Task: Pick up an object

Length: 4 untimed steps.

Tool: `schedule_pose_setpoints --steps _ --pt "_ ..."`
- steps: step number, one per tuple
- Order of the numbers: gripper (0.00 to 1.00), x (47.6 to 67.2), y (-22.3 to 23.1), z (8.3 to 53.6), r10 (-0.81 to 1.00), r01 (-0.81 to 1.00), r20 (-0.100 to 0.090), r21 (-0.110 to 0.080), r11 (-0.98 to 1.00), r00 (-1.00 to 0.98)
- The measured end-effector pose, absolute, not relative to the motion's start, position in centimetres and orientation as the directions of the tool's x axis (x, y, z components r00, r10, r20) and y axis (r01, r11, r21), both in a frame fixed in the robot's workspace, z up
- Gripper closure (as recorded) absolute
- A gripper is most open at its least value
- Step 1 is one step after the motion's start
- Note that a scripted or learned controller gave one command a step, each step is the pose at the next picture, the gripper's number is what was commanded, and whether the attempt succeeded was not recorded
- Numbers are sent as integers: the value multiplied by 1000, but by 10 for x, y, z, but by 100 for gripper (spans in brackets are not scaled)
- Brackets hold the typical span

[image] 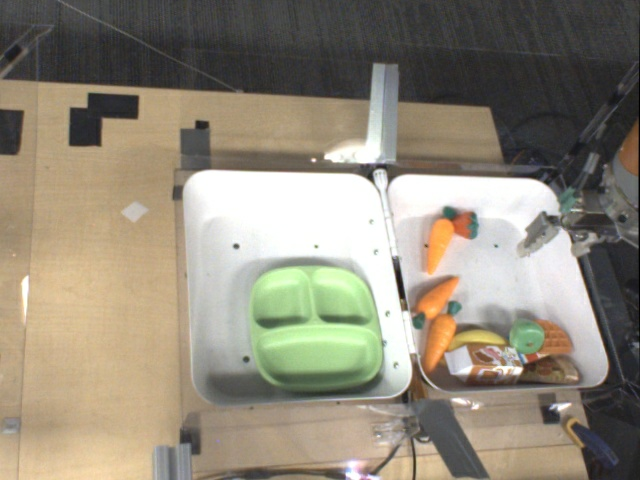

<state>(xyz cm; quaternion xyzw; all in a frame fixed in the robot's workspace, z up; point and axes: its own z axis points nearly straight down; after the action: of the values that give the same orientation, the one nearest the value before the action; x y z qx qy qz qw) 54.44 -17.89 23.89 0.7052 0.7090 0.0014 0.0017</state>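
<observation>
Jaws [540, 232] hanging over the right bin's upper right corner, nothing gripped.

I cannot tell how wide my jaws stand, but nothing sits between them. I judge this the approach step. Toward eight o'clock of me lies the orange plastic carrot with a green top [438, 245]; more toys crowd the shallow white right bin [500, 190] near six. Next I need to descend squarely over one piece.

Wooden bench [100, 298] — light surface, black markings at the far left. Two shallow white bins rest on it side by side, touching along a central divider: left bin [215, 218], right bin [500, 193]. A metal upright [384, 113] stands at the far edge — between them.
</observation>
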Motion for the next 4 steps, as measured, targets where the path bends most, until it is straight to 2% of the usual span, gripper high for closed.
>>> schedule_pose_setpoints --steps 1,2,3,4 --pt "0 567 -119 179 997 997 1 3 -72 72" --pt "0 588 -82 96 999 999 0 4 -39 39" --pt "0 594 -55 186 971 971 -1 6 240 -240" --pt "0 610 -91 96 952 952 -2 6 305 -305"
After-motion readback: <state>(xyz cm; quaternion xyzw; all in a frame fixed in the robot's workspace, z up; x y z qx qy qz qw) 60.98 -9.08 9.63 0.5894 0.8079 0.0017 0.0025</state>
